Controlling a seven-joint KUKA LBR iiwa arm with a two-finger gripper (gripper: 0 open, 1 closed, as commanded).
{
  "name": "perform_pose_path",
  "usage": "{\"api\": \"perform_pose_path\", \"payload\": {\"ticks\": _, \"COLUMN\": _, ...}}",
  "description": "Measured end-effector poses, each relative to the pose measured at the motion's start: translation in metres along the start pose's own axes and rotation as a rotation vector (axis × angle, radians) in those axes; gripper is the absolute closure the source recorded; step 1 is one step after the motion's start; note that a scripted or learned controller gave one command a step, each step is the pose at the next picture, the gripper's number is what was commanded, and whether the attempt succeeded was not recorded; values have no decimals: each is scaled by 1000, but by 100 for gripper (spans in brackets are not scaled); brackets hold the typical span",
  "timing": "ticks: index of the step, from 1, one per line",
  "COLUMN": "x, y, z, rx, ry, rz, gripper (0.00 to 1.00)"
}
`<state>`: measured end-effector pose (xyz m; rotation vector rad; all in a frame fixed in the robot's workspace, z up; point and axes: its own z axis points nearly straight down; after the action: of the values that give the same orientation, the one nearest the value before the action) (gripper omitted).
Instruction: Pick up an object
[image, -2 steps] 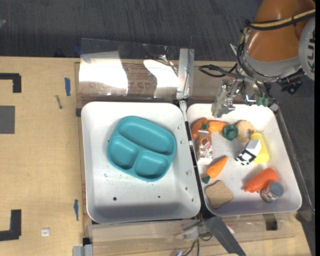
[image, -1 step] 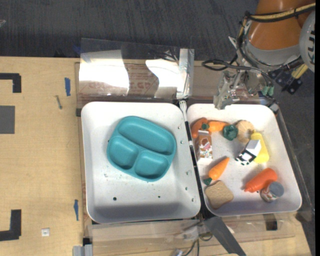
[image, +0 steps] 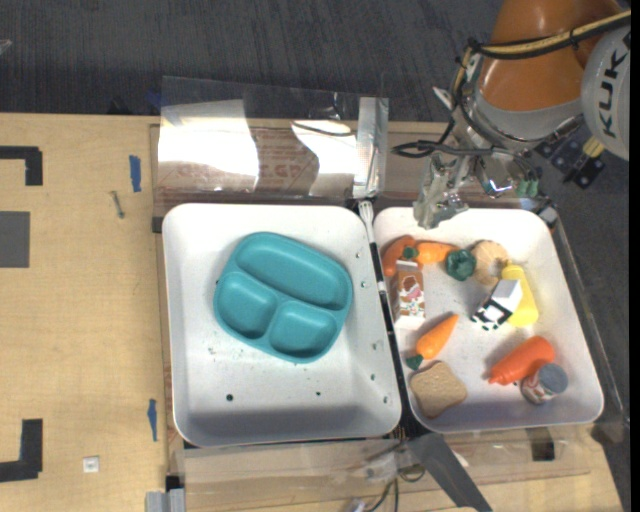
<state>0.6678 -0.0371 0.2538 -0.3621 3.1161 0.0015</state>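
claw (image: 438, 208): grip state cannot tell | above right bin's (image: 575, 300) far-left corner | carrot (image: 436, 337) well below it

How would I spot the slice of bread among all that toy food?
Look at the right bin, the one full of toy food, not the left bin with the teal tray. Go to its near left corner. The bread lies there just below a small carrot: flat, tan and squarish, while its neighbours are orange or yellow.

Toy foods (image: 470, 310) – carrots, bread, bottle – scattered in right bin (image: 575, 400)
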Motion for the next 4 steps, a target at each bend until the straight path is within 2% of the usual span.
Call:
{"api": "perform_pose_path", "payload": {"ticks": 1, "x": -1, "y": 4, "z": 1, "rx": 1, "ry": -1, "rz": -76, "gripper": 100}}
{"api": "perform_pose_path", "payload": {"ticks": 2, "x": -4, "y": 5, "z": -12, "rx": 3, "ry": -13, "rz": -76, "gripper": 100}}
{"api": "perform_pose_path", "payload": {"ticks": 3, "x": -2, "y": 6, "z": -11, "rx": 2, "ry": -6, "rz": -181, "gripper": 100}}
{"api": "perform_pose_path", "payload": {"ticks": 4, "x": -5, "y": 7, "z": -24, "rx": 5, "ry": -19, "rz": -181, "gripper": 100}}
